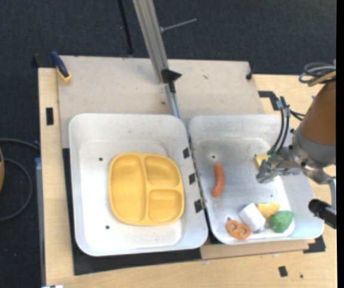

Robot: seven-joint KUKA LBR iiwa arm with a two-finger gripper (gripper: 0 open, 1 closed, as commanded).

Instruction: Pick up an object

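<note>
The right bin (232,131) holds an orange sausage-shaped toy (219,180) near its left middle. Along its front edge lie an orange pretzel-shaped piece (238,229), a white cylinder (252,216), a yellow piece (269,209) and a green lumpy toy (281,221). My gripper (266,172) hangs low over the right side of this bin, above and behind the front cluster and well to the right of the sausage. Something small and yellow-green (262,159) shows by the gripper's upper edge. I see nothing clearly between the fingers.
The left bin (88,137) carries a yellow divided plate (147,188). A slanted metal rail (155,41) stands behind the bins, with a blue-and-yellow tool (60,66) at the bench's back left. The arm's cables (283,125) hang over the right bin's back corner.
</note>
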